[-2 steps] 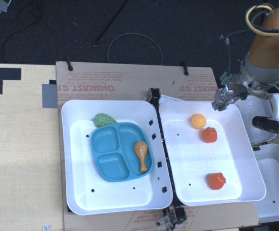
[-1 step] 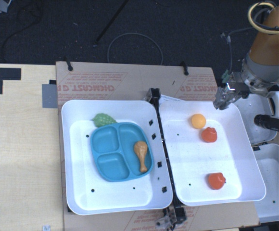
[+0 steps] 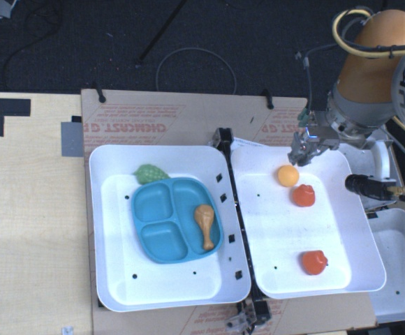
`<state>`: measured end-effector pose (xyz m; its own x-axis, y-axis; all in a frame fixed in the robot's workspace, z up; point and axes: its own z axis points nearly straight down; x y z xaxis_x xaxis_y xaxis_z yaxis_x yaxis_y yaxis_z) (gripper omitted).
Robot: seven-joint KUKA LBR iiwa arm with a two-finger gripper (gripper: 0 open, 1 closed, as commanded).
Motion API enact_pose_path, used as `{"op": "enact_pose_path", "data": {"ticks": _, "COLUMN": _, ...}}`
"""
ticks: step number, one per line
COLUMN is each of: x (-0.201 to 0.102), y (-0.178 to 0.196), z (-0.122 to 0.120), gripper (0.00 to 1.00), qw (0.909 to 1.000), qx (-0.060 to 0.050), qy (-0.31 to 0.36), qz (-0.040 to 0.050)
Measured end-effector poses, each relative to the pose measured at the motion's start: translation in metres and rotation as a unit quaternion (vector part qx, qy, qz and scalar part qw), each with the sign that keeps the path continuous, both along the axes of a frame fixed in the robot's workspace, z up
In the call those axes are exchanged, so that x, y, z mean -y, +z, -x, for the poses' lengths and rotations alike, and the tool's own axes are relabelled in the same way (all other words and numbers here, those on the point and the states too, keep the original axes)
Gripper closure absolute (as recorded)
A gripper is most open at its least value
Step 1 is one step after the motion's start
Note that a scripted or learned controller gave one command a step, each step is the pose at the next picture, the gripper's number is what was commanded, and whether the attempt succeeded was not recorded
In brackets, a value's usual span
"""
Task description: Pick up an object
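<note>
On the left, the bench (image 3: 28, 208) carries the left bin (image 3: 112, 271), where a blue divided tray (image 3: 162, 239) holds a toy drumstick (image 3: 205, 223) in its right compartment; a green leafy piece (image 3: 150, 174) lies just beside the tray's upper left corner. The right bin (image 3: 279, 257) holds three candidates: an orange ball (image 3: 288, 176) near the far wall, a red piece (image 3: 303, 196) just beside it, and another red piece (image 3: 314, 262) well apart toward the near side. The tool (image 3: 302, 152) hangs over the far edge of the right bin, just above the ball and holding nothing; whether it stands wide or narrow I cannot tell, since it reads as a dark blur here. I judge this the approach step, the grasp not yet made. The next move calls for a descent centred on the ball, which may roll. The cardboard under the bins bears reddish print, seemingly upside down and too faint to read with confidence
</note>
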<state>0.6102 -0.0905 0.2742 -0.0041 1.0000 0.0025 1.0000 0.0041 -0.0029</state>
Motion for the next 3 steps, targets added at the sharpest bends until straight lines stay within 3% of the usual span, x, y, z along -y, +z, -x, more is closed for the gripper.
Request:
{"op": "enact_pose_path", "data": {"ticks": 1, "x": -0.053, "y": -0.014, "z": 0.021, "gripper": 1.00, "qw": 1.0000, "qx": -0.001, "qy": 0.000, "qz": 0.0000}}
{"op": "enact_pose_path", "data": {"ticks": 3, "x": -0.157, "y": -0.035, "z": 0.028, "gripper": 1.00, "qw": 1.0000, "qx": -0.002, "qy": 0.000, "qz": 0.0005}}
